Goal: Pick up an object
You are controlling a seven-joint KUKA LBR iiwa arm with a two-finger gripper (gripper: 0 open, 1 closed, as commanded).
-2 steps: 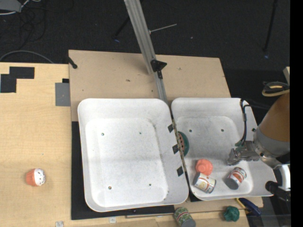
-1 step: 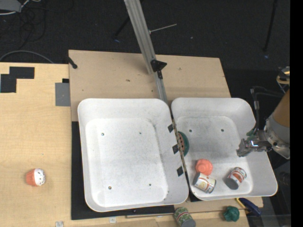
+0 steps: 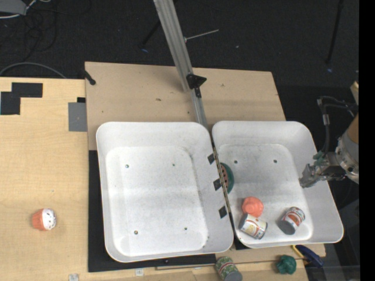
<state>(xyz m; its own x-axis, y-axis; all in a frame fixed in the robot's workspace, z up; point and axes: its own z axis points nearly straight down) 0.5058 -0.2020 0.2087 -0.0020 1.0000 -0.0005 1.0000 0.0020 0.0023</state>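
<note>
The right bin [image 3: 263,136] holds a red-orange rounded object [image 3: 252,205], a small can lying on its side [image 3: 253,226] just below it, and another can with a red label [image 3: 291,220] near the front right corner. A dark green object [image 3: 226,178] sits against the bin's left wall. My gripper [image 3: 309,176] is at the bin's right edge, above and to the right of the cans, with nothing seen between its fingers.
The left bin [image 3: 153,189] lies beside the right one. A slanted metal rail [image 3: 179,48] rises behind the bins. Outside the bins are an orange ball [image 3: 44,219] on the left table, a can [image 3: 226,268] and a green object [image 3: 286,264] at the front.
</note>
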